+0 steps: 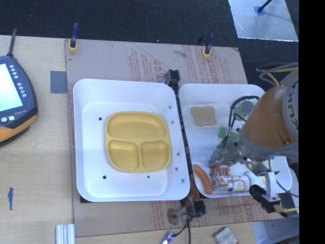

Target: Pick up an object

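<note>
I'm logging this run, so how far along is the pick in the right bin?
Done: the arm has reached over the right bin, its gripper low among the items. In hand: nothing visibly; its fingers are hidden. Left: grasp and lift something; the sausage, the packet and the tan slice lie in the bin.

Red print on cardboard sheet (152,60) under bins, upside down, unreadable.

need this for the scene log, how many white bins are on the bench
2. The left bin holds a yellow divided plate. The right bin holds a tan patch, a sausage and a packet, with the arm covering part of it.
</note>
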`<state>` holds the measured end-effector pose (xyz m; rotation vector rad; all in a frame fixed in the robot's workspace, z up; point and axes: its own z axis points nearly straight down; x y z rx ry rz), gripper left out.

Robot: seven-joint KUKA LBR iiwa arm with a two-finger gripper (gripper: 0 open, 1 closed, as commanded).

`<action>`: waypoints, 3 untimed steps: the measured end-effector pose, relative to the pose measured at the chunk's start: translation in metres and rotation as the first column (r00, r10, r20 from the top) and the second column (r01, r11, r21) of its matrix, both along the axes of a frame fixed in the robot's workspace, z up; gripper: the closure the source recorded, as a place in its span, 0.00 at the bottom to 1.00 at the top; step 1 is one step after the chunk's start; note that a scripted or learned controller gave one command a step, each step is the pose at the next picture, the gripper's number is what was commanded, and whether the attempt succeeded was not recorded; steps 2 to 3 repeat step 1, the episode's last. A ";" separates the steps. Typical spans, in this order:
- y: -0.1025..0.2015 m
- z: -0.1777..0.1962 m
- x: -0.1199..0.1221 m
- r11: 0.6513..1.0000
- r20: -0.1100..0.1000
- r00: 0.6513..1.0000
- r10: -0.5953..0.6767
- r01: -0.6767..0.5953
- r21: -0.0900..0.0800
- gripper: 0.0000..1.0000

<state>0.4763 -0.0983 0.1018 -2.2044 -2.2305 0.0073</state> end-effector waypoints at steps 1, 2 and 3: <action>0.031 0.090 0.055 1.000 0.006 1.000 -0.007 0.007 0.000 1.00; 0.031 0.090 0.055 1.000 0.006 1.000 -0.007 0.007 0.000 1.00; 0.031 0.090 0.055 1.000 0.006 1.000 -0.007 0.007 0.000 1.00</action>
